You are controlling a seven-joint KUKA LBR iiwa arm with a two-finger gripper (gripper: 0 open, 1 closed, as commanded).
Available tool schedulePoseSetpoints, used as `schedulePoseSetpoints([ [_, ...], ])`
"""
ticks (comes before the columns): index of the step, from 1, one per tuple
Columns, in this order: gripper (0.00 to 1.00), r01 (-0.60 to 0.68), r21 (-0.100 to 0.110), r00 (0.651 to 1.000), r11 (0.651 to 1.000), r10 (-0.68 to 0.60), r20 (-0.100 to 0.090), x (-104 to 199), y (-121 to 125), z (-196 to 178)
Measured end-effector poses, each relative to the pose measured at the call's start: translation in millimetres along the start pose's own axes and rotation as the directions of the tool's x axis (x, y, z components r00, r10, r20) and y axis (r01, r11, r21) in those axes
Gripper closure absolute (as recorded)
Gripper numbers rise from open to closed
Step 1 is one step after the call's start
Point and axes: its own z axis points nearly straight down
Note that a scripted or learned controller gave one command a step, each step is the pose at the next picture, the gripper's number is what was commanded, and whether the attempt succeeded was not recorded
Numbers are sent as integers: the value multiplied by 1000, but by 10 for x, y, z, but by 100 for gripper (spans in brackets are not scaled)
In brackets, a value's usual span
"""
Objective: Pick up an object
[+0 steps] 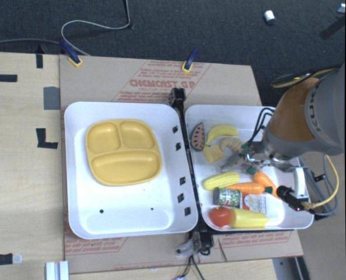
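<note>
1. Camera view: the gripper (pixel 238 156) is down in the right bin (pixel 289 221), among the toy food; I cannot tell its state.
2. Nothing looks lifted: banana (pixel 220 133), corn (pixel 220 181), carrot (pixel 246 187) and tomato (pixel 220 216) all lie in the bin.
3. Left to do: grasp and raise one.

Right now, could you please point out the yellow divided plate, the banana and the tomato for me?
yellow divided plate (pixel 124 151): camera view, on the ridge above its large lower compartment.
banana (pixel 220 132): camera view, on the middle of its curve.
tomato (pixel 220 216): camera view, on its red top.
</note>
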Motion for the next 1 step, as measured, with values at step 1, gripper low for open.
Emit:
schedulePoseSetpoints([
  [1,0,2,-3,1000,1000,-2,0,570,555,5],
])
